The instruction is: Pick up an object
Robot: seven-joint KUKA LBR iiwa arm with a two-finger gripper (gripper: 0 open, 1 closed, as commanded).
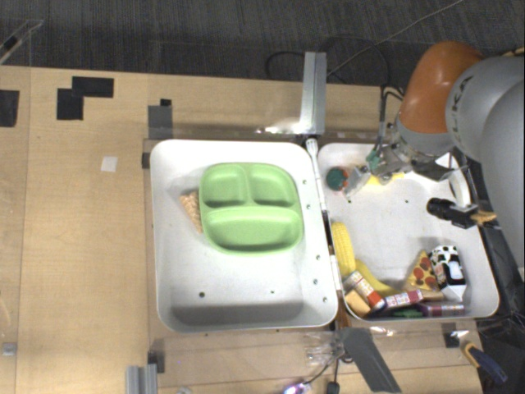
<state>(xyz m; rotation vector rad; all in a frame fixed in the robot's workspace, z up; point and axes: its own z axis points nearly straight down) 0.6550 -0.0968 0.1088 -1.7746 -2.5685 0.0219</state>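
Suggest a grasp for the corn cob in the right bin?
Grip the corn cob across its width near mid-length, coming straight down. It lies flat, long axis running along the bin's left wall, so the wall-side gap looks tight for one of the fingers. The lower end meets the clutter, so I'd stay on the upper half.

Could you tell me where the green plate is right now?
The green plate lies in the left bin, toward its back, partly covering a waffle.

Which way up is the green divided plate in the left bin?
Right way up. The green divided plate lies flat in the left bin, its three hollow compartments facing the camera. Nothing shows inside them.
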